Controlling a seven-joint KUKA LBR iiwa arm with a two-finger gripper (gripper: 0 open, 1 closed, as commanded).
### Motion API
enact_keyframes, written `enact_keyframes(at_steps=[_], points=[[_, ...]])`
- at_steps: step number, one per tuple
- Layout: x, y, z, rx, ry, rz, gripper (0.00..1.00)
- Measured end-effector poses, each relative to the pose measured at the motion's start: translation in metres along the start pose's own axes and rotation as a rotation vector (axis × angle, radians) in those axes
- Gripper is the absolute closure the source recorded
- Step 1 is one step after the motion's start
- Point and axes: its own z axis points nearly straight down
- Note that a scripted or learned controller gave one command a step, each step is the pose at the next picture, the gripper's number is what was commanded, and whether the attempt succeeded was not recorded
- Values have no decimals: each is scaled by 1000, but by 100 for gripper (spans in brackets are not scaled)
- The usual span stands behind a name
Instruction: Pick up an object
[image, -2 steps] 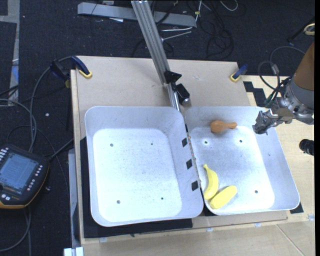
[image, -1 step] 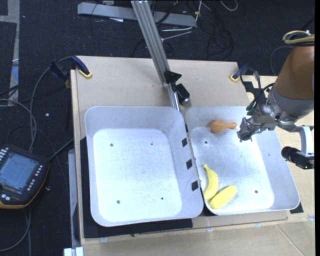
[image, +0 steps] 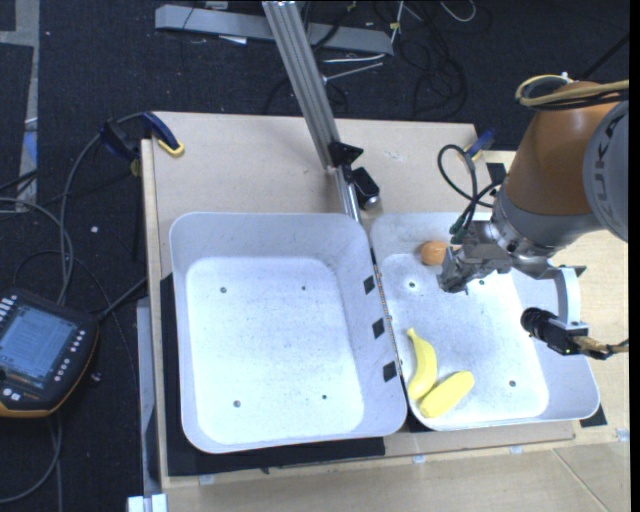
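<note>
Across the worktop (image: 260, 165), my fingers (image: 455, 278) hovered beside the orange ball (image: 432, 252); I couldn't tell their spread.

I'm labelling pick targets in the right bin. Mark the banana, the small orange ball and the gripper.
banana (image: 423, 362): camera view, middle of its curved body.
small orange ball (image: 432, 253): camera view, centre of its top.
gripper (image: 455, 278): camera view, its dark tip.

The arm (image: 575, 160) runs off the right edge, hiding part of the right bin (image: 500, 400).
</note>
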Motion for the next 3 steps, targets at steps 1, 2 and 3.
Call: enact_keyframes(at_steps=[1, 2, 3], points=[[50, -18, 6, 0, 0, 1, 100], [104, -29, -6, -1, 0, -1, 100], [159, -39, 4, 0, 0, 0, 100]])
